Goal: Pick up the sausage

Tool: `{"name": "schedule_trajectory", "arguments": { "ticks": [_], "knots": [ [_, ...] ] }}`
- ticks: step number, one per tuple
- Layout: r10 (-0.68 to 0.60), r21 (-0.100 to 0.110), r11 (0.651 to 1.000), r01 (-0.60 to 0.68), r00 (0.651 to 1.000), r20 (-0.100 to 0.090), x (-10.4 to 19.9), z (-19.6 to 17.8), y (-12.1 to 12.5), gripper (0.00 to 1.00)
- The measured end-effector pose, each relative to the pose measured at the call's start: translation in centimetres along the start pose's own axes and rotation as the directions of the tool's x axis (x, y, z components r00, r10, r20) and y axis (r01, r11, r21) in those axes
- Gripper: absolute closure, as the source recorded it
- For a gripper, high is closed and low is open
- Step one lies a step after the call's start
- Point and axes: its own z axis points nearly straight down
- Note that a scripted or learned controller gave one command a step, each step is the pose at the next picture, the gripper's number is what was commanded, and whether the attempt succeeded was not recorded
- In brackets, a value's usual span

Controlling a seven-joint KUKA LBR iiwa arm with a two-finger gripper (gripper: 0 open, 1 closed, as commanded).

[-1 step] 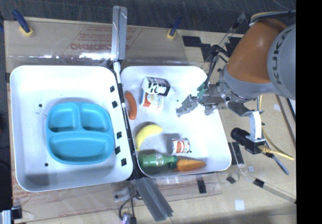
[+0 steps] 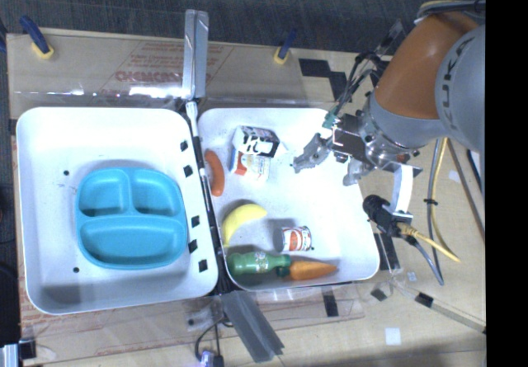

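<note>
The sausage (image 2: 215,172) lies in the right bin (image 2: 351,229), pressed close against its left wall, just beside the milk carton (image 2: 255,151). The hand (image 2: 328,161) is held above the bin's right half, well apart from the sausage; whether it is spread or pressed together cannot be told. A finger could be blocked by the wall or the carton knocked, since little room is left there, though the bin's middle lies open.

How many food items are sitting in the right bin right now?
6: sausage by the left wall, carton beside it, banana mid-left, can in the middle, green bottle and carrot along the front wall. The arm may hide others.
</note>
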Motion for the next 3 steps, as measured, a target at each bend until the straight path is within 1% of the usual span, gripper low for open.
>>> {"name": "schedule_trajectory", "arguments": {
  "ticks": [1,2,3],
  "knots": [
    [0.049,0.004,0.999,-0.049,0.999,-0.001,6.1,6.2,3.7,0.0],
    [0.091,0.005,0.996,-0.091,0.996,0.0,7.0,7.6,2.3,0.0],
    [-0.048,0.0,0.999,0.048,0.999,-0.001,13.6,7.5,1.8,0.0]
  ]
}}
